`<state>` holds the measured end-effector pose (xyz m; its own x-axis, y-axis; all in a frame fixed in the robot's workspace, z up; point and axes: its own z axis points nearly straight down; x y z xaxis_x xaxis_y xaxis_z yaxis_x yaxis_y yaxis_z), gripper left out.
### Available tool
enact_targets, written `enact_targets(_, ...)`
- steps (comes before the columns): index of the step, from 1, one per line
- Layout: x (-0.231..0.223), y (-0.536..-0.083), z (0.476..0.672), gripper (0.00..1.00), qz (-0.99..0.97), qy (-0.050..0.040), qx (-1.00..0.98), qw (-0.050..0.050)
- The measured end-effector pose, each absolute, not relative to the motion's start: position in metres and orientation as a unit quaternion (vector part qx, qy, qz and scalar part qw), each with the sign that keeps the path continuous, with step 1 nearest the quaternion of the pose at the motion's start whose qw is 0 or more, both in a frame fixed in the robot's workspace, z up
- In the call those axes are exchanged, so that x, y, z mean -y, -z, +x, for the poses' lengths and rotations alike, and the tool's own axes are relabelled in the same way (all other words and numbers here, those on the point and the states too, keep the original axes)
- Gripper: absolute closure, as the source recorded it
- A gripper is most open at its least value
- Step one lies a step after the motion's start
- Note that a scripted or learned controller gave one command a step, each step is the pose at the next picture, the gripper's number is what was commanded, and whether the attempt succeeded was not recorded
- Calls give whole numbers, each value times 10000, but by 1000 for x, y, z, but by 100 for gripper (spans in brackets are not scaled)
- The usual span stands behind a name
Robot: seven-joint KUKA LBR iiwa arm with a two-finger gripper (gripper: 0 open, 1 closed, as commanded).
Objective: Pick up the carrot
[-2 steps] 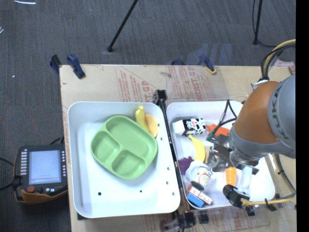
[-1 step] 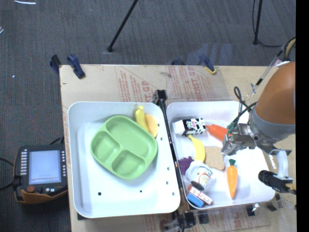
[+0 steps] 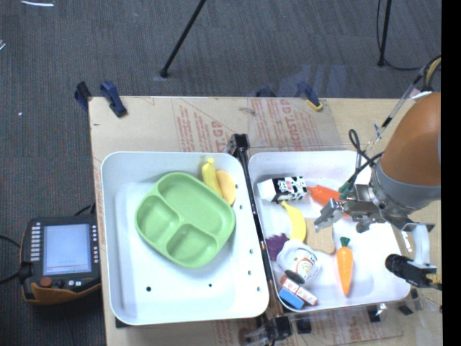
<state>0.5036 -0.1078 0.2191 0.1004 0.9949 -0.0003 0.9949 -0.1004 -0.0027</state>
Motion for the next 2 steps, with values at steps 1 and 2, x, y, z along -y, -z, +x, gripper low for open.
enact_targets(1,164,-92,509,0,-8016,7,5979,-2)
enact_targets(2,163,-101,509,100,-8020,10,5973,26)
